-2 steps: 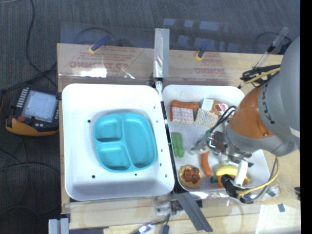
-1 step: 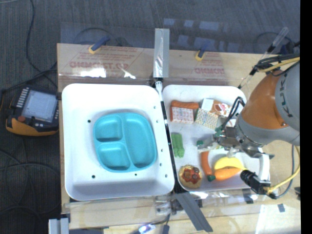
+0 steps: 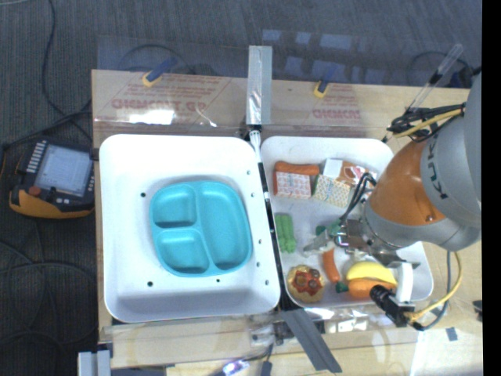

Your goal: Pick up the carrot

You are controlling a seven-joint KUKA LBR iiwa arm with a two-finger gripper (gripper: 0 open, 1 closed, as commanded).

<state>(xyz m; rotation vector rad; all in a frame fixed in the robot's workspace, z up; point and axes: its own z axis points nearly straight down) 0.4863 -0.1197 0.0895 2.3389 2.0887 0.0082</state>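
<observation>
So, your biggest readable text is the red print on the clear sheet [image 3: 168, 100] taped behind the two bins, but it reads mirrored and you can't make the words out. White letters on the arm [image 3: 438, 182], likely the start of KUKA, are cut off at the frame edge. Two white bins: left bin [image 3: 125, 288] and right bin [image 3: 293, 151]. One blue three-section tray [image 3: 201, 225] sits in the left bin. A handheld pendant with a screen [image 3: 53, 177] lies on the carpet left of the left bin, screen too blurry to read.

All the food is in the right bin. Counted: two patterned boxes, one red-checked box [image 3: 292, 184] and one cream box [image 3: 333, 191], print on both too small to read; one orange-red sausage piece [image 3: 296, 168] behind the red-checked box; one green piece [image 3: 285, 232] at the bin's left wall; one round dish of mixed fruit [image 3: 305, 283] at the front; one banana [image 3: 371, 272] with an orange fruit [image 3: 358, 288] touching it.

One carrot [image 3: 332, 266], just right of the fruit dish and left of the banana, its upper end hidden under the gripper [image 3: 338, 240]. You cannot tell whether the tool is spread or clamped; wrist and cables cover it.
</observation>
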